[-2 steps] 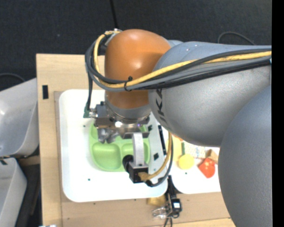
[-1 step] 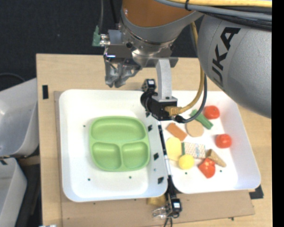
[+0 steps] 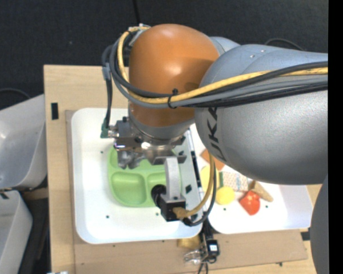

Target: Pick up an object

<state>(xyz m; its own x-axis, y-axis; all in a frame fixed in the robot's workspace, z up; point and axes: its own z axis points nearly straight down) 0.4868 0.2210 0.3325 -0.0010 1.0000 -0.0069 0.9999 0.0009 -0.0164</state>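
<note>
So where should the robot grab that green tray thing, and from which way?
Probably by a raised edge or the ridge between its hollows, coming straight down from above. The green tray lies flat in the left bin, too wide to grip across, so a thin upright wall suits two fingers best. The arm hides its far part.

A divided tray (image 3: 127, 185) lies in the left bin (image 3: 89, 170), under the arm (image 3: 228, 113).
</note>
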